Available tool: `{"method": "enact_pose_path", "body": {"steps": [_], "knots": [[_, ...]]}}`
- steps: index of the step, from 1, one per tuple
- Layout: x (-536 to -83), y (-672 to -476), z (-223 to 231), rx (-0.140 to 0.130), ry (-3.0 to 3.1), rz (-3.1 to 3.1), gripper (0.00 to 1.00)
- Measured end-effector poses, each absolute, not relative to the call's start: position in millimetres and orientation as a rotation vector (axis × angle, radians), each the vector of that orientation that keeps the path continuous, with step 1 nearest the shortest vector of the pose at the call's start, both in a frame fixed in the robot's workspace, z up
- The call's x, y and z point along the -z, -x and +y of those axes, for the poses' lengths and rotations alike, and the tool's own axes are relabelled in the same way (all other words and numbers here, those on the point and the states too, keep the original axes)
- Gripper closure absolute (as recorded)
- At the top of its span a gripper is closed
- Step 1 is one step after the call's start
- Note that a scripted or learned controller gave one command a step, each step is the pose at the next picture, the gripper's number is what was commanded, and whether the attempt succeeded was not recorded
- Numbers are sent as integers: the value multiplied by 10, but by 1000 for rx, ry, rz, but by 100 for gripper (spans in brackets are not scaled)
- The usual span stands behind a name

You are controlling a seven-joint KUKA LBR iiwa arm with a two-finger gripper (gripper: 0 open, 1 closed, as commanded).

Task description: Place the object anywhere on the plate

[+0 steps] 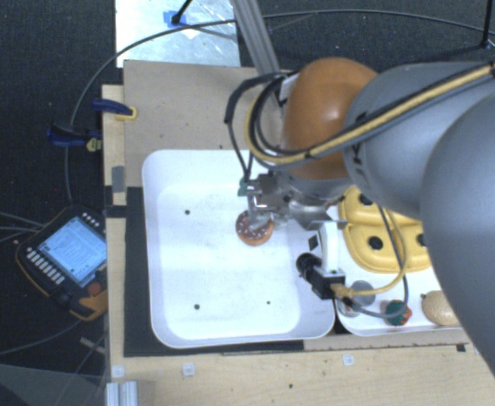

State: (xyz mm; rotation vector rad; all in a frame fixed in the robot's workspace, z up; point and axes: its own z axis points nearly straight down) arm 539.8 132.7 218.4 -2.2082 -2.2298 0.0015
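Note:
A small round brown object (255,229), like a biscuit with a pale centre, lies in the left white bin (188,252) near its right side. My gripper (259,211) hangs directly over it, its tip at the object's upper edge; whether it touches the object is hidden by the wrist. The yellow plate (381,242), with dark dots on it, sits in the right bin (374,326) and is partly covered by the arm.
The grey arm with its orange band (319,112) covers much of the right bin. A beige lump (440,308), a green and red item (395,313) and a grey disc (361,293) lie at that bin's front. A black cable fitting (313,276) hangs over the divide between bins.

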Motion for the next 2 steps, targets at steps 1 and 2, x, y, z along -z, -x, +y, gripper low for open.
{"method": "enact_pose_path", "body": {"steps": [1,2], "knots": [[-2159,-5382,1503,1,2212,-2228,100],[-2161,-5385,1492,1,2216,-2225,0]]}}
